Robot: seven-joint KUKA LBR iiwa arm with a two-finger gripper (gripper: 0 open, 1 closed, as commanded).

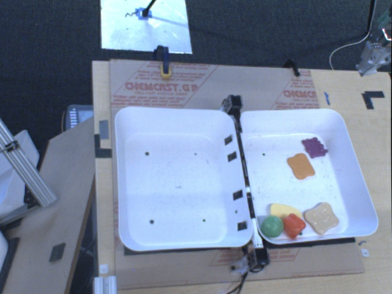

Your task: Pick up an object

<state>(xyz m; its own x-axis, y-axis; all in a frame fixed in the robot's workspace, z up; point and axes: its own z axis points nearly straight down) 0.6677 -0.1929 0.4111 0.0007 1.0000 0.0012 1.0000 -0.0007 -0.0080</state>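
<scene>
The right bin (343, 133) holds several small toy foods. A purple bunch of grapes (313, 146) lies near its far right side, with an orange flat piece (301, 165) just in front of it. Along the near edge sit a green ball (272, 226), a red pepper-like piece (294, 225), a yellow wedge (283, 211) behind them, and a tan slice of toast (321, 218) at the right.
The left bin (174, 179) sits beside the right one, joined by black clips (236, 164) along the shared rim. A clamp (163, 63) holds the cardboard sheet at the back. A metal plate (145, 16) lies on the dark floor beyond the bench.
</scene>
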